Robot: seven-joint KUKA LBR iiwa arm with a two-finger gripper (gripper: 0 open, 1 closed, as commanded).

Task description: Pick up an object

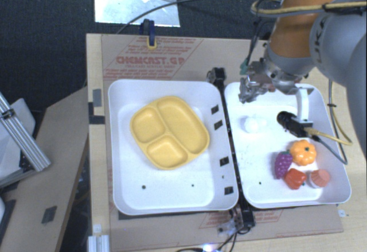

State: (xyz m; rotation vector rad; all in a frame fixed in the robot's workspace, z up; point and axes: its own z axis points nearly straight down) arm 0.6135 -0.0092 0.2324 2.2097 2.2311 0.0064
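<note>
One gripper [250,91] hangs at the end of a grey arm [339,33] that reaches in from the right, with a broad orange band [298,21] just above the wrist. The gripper sits over the upper left corner of the right bin [259,190], close to the divider between the two bins. Nothing can be seen in its grasp, and from this angle it cannot be told whether it is open or closed. Just below it, on the bin floor, lies a small white object [252,124], apart from the gripper. Farther off, in the lower right corner of the same bin, four toy foods cluster together: an orange pumpkin [303,152], a purple grape bunch [282,163] touching its left side, a red piece [295,178] below them, and a pink-and-white piece [319,177] beside that. The left bin [132,190] holds a yellow divided plate [169,131] with three compartments, lying flat near its middle. Both white bins rest side by side on a brown board [166,53] printed with red lettering.
</note>
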